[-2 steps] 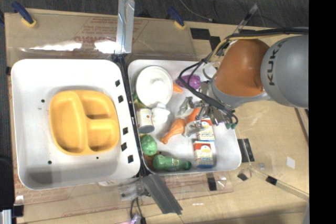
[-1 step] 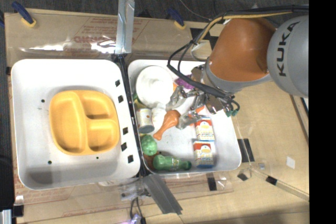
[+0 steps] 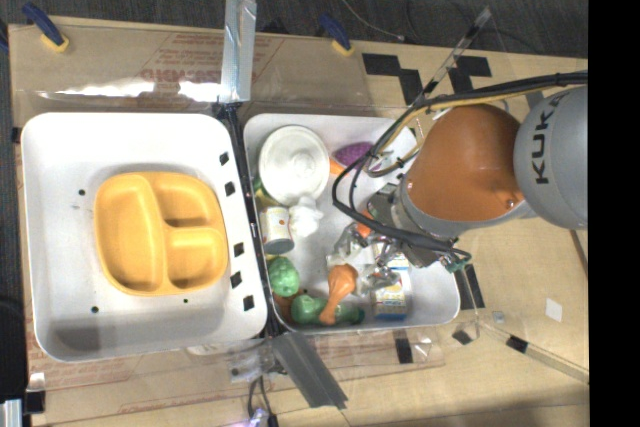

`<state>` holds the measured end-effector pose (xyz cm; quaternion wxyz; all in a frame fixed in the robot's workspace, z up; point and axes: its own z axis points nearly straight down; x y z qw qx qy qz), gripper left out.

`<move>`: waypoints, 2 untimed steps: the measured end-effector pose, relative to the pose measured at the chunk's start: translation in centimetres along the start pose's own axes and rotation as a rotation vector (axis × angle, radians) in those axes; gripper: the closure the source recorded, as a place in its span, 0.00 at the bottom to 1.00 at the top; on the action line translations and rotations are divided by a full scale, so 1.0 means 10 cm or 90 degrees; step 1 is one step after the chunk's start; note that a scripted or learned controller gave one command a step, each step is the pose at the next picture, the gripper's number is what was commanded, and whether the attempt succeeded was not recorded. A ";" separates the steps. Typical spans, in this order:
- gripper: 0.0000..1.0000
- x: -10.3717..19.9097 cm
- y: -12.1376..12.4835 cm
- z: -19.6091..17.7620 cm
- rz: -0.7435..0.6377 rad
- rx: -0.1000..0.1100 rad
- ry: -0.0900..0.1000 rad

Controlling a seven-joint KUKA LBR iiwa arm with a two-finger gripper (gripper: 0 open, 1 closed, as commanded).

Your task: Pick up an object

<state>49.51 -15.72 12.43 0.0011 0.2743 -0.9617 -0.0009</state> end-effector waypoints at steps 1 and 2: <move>1.00 -0.71 0.06 0.33 0.030 0.002 -0.001; 1.00 -0.95 0.39 -1.15 0.112 0.006 -0.008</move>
